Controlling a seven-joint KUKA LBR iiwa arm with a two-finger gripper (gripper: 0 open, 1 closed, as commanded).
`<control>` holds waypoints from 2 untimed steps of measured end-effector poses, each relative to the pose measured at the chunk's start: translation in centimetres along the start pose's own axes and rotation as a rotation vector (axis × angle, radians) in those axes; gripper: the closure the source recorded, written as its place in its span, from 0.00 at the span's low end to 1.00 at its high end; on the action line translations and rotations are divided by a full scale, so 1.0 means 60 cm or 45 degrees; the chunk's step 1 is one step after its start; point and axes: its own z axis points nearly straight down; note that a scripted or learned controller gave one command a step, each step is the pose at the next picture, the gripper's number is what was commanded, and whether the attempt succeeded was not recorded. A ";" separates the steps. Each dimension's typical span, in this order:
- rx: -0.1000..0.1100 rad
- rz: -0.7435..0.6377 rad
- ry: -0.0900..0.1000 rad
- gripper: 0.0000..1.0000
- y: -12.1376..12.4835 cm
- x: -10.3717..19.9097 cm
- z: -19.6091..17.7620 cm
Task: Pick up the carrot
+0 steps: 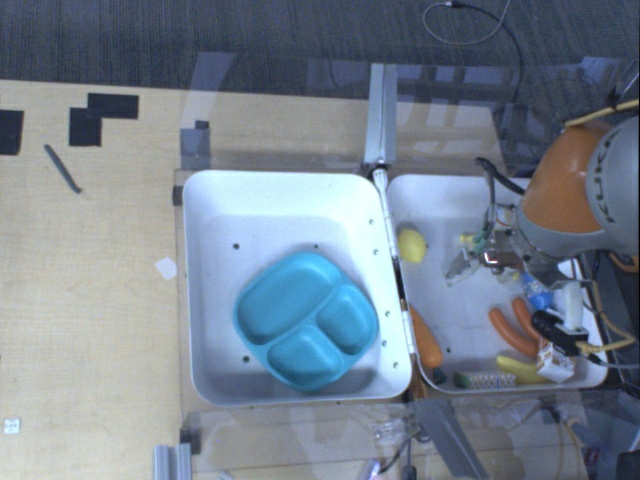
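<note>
Orange band of the arm [565, 183] sits closest to the lens, coming in over the right bin's [450, 193] right edge. Pincer [478, 258] hangs off it above the middle of that bin, toward the back. Can't tell if it's wide or narrow from this angle, and nothing is visibly held.

Nearest item: lemon [411, 245], just left of the pincer against the bin's left wall. Two sausages [508, 330] and a banana [520, 366] lie toward the front right corner.

Carrot [427, 340] lies near the front left corner, lengthwise along the left wall, touching it or nearly, well apart from the pincer. It isn't picked yet.

Handling guess: light, stiff, won't deform, but smooth and tapered, so it may squirt out of a pinch near the tip. Best to grab across the thick middle. The wall leaves little room on that side; risk is a jaw landing on the rim.

Left bin [200, 268] holds a blue plate [305, 318], not relevant.
</note>
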 end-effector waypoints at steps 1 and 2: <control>-0.017 0.356 0.000 0.00 -0.118 0.033 0.008; 0.002 0.453 0.000 0.00 -0.059 0.044 -0.060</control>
